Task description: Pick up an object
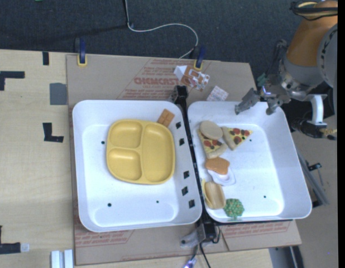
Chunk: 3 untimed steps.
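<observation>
Scanning left to right, you find the yellow divided plate [141, 151] in the left bin [89, 205], then toy food in the right bin [278, 166]: a bun [211, 130], a pizza slice [237, 135], a broccoli floret [234, 207] nearest you. These look light, stiff plastic and a bit slippery; take the pizza slice across its narrow sides. The gripper [256, 105] hangs open and empty over the right bin's far edge, the slice near it, just to its left and nearer you

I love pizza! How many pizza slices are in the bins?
2, both in the right bin: one pizza slice near its top middle, another pizza slice left of it, partly under a bun.
</observation>
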Motion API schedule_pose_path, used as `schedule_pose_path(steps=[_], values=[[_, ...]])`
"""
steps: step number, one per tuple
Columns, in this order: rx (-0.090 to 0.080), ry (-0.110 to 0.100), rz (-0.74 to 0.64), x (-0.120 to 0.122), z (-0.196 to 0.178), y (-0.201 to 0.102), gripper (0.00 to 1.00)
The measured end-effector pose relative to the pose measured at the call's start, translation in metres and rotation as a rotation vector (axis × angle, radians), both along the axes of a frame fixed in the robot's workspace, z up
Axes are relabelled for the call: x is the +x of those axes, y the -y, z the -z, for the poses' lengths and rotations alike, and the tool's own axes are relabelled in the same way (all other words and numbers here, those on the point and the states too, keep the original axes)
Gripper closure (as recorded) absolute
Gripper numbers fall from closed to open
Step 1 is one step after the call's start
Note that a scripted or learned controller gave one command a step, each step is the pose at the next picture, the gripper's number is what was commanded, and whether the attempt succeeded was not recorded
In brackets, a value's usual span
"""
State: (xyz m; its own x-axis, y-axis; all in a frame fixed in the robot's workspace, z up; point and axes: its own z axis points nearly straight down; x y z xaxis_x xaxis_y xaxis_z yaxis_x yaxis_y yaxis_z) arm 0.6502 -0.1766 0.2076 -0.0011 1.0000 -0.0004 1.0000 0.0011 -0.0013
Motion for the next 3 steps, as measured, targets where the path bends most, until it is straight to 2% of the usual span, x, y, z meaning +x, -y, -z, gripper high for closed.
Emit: schedule_pose_path(steps=[1, 2, 3], values=[[0.001, 0.000, -0.001, -0.048, 0.120, -0.059, 0.00], [-0.003, 0.005, 0.000, -0.017, 0.120, -0.063, 0.00], [-0.006, 0.010, 0.000, -0.017, 0.119, -0.081, 0.00]])
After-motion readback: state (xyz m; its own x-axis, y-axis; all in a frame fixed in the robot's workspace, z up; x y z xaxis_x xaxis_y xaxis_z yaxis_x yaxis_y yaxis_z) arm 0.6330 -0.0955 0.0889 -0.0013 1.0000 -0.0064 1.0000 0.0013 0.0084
